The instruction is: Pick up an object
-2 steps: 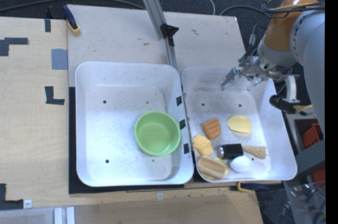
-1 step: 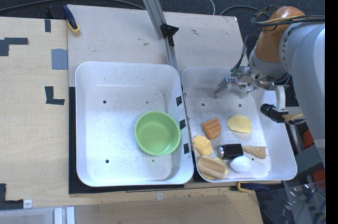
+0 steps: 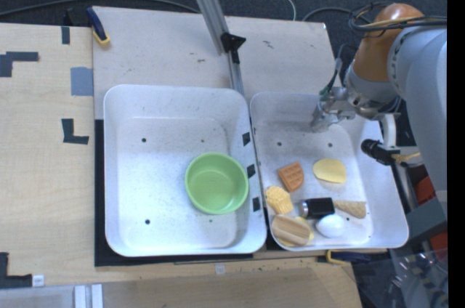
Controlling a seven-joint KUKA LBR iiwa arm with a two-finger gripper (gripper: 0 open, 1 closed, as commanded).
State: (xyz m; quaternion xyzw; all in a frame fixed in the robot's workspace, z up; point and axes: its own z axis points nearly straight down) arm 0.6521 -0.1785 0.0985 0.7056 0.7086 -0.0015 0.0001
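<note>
My gripper hangs over the back of the right bin, at the end of the grey arm with its orange band. It sits apart from the objects, which lie toward the bin's front. Those are a yellow chip-like piece, an orange cracker, a yellow waffle piece, a black block, a white egg-like object, a bread roll and a tan wedge. Nothing is visible between the fingers.
The left bin holds a green bowl near its front right. A slanted metal pole rises behind the bins. Cables lie on the dark floor at the back.
</note>
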